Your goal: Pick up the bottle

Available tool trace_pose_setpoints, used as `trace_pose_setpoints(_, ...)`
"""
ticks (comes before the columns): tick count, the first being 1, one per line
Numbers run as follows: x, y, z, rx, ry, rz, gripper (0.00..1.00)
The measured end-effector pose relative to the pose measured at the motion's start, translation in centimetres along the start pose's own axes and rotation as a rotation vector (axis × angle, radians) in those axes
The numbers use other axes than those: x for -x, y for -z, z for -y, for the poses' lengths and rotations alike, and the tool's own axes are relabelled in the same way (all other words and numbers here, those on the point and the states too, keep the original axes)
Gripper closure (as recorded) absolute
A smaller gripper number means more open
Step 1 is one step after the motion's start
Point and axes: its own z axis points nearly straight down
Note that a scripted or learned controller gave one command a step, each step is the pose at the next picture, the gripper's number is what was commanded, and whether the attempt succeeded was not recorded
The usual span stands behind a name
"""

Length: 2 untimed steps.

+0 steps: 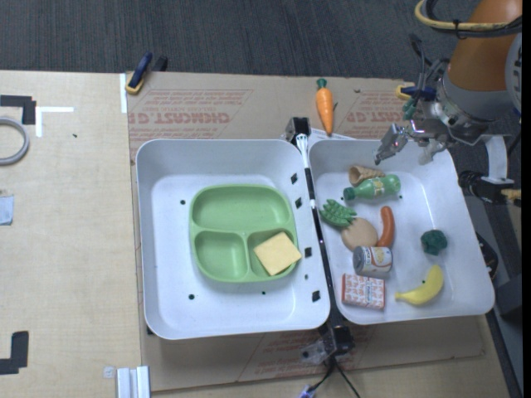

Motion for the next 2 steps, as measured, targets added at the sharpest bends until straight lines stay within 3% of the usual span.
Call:
trace_pose_setpoints(1,0.0,1.0,0.0,0.001,0.002,0.001,1.00)
trace_pose_setpoints(2,0.6,3.3,4.7,-0.002,-0.176,0.000,1.00)
